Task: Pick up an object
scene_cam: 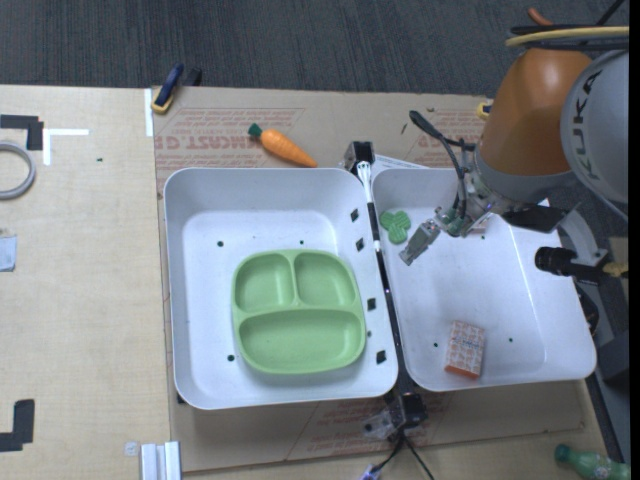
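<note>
- Arm (560,98) reaches in over right bin (560,353); gripper (425,240) hangs low near its left wall; jaw state cannot be told
- Left bin (200,268) holds green divided plate (297,311)
- Right bin holds small box (465,349) near front; green object (397,226) just beside gripper

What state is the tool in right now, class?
Tool: over the right bin near the green toy; open or closed cannot be told.

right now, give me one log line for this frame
gripper over right bin, nothing seen held | green toy just left of it | small box near front | green divided plate in left bin
</note>
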